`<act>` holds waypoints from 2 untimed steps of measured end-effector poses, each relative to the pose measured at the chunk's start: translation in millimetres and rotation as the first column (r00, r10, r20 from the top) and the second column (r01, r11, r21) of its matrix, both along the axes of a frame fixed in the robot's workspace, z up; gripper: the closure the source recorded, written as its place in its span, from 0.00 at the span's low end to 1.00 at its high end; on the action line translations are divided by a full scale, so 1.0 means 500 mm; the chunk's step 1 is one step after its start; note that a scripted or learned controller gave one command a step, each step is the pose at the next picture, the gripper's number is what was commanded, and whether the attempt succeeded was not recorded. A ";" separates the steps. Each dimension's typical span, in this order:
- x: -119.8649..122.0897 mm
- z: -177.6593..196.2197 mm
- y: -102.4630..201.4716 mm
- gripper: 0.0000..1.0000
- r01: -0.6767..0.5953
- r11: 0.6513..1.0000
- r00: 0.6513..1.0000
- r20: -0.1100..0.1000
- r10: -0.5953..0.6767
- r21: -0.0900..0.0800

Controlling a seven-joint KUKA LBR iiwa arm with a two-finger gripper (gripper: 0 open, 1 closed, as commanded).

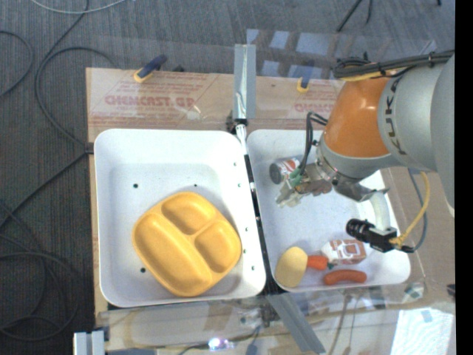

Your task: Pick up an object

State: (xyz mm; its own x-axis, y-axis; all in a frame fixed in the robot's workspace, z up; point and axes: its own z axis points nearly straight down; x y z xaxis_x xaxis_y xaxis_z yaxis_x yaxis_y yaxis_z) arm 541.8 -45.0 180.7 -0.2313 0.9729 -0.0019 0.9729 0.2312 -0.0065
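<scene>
The claw (294, 191) sits low over the upper-left part of the right bin (260, 198), under the grey arm (429, 117) with its orange band. Beside the claw lies a small can (284, 170) — grey-ended, with a green and red label partly covered by the claw body. The can lies on its side; its long axis runs roughly left to right, and the grey end faces the divider between the bins. Whether the can is between the fingers cannot be determined, and the state of the claw — released or clenched — cannot be told from this view.

Along the near edge of the right bin lie four more items: a pale yellow lemon-shaped object (292, 266) near the near-left corner, a small carrot (318, 262) just beside it, a red sausage (344, 276) lying left to right, and a white and brown carton (347, 251) just behind the sausage. The middle of this bin's floor is bare.

The left bin (111, 198) holds a yellow divided plate (187, 242) toward its near right side; its far and left floor is bare. Both bins stand on the bench (148, 102).
</scene>
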 end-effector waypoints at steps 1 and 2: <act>0.164 0.001 -0.053 1.00 -0.352 0.936 0.936 0.002 0.352 0.000; 0.114 0.000 0.043 1.00 -0.162 0.987 0.987 0.001 0.162 0.004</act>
State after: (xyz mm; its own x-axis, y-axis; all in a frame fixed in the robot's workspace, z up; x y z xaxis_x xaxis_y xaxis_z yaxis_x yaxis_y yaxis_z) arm 598.6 -23.6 180.6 -0.3860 0.9225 0.0021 0.9225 0.3860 -0.0041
